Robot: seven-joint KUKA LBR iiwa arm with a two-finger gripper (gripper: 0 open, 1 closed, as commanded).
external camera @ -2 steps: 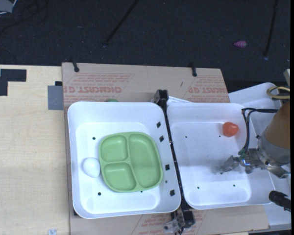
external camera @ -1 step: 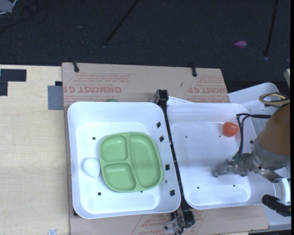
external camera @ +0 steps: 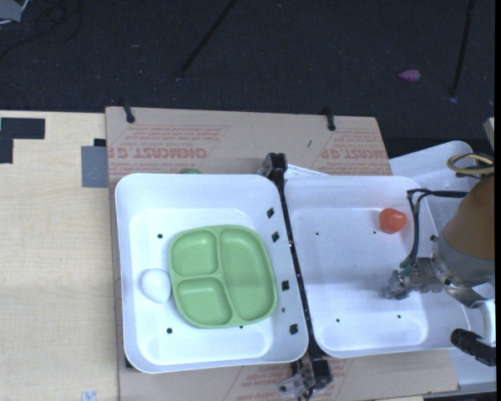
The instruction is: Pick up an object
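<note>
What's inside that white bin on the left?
The left bin holds a green divided plate with three compartments, and a white egg-like ball at its left edge. Whatever lies beneath the plate is covered.

Beside the pale green three-compartment plastic plate (external camera: pixel 222 276) lies a plain white egg-shaped object (external camera: pixel 156 285), both in a glossy white bin (external camera: pixel 142 199). Right of the plate, a small orange-red ball (external camera: pixel 392 220) sits in another white bin (external camera: pixel 351 192). Brown cardboard (external camera: pixel 234 144) with red lettering lies beyond the plate.
</note>
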